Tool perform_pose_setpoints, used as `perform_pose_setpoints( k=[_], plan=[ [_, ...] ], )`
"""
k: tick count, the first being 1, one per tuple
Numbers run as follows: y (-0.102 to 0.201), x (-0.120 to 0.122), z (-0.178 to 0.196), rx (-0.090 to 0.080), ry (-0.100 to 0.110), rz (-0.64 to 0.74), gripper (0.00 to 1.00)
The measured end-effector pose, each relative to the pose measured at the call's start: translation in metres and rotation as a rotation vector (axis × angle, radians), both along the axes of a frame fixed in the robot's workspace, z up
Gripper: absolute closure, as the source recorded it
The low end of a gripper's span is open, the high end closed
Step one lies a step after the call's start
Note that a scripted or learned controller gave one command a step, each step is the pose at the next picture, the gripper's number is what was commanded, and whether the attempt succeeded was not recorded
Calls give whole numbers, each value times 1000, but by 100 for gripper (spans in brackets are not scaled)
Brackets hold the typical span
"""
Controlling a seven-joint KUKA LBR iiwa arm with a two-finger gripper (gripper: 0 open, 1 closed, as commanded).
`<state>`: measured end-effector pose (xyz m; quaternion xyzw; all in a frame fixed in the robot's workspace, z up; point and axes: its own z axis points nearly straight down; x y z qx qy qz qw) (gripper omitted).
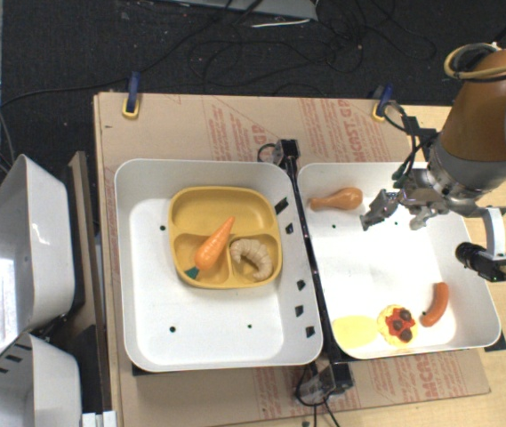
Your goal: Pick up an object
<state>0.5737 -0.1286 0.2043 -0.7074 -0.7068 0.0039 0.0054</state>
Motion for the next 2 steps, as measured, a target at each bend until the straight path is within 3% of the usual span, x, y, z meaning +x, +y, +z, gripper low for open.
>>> perform_pose_setpoints(
  k=[1,2],
  plan=[
    [0,3,7,-2,-12,2,0],
    [2,-4,-55,-1,-8,-1,0]
  ],
)
